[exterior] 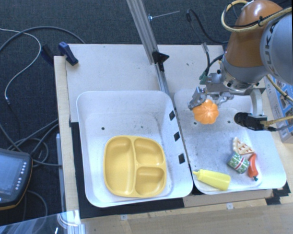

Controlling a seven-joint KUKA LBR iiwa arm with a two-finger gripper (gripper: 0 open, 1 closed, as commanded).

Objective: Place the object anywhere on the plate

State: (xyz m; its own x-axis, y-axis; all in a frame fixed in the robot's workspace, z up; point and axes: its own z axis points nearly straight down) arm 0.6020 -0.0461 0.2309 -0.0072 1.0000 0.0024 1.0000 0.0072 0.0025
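Two white bins (pixel 89 116) side by side on a bench, yellow plate (pixel 135 165) in the left one, claw (pixel 206 103) over the right bin, pinching an orange ball (pixel 206 112), small toys (pixel 241 159) near the front corner

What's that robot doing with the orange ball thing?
The arm's end effector is over the right bin, right at an orange fruit that looks lifted just beneath it. The yellow plate waits in the left bin with nothing on it yet. A yellow piece, a waffle-like piece, a green thing and a red one lie in the right bin.
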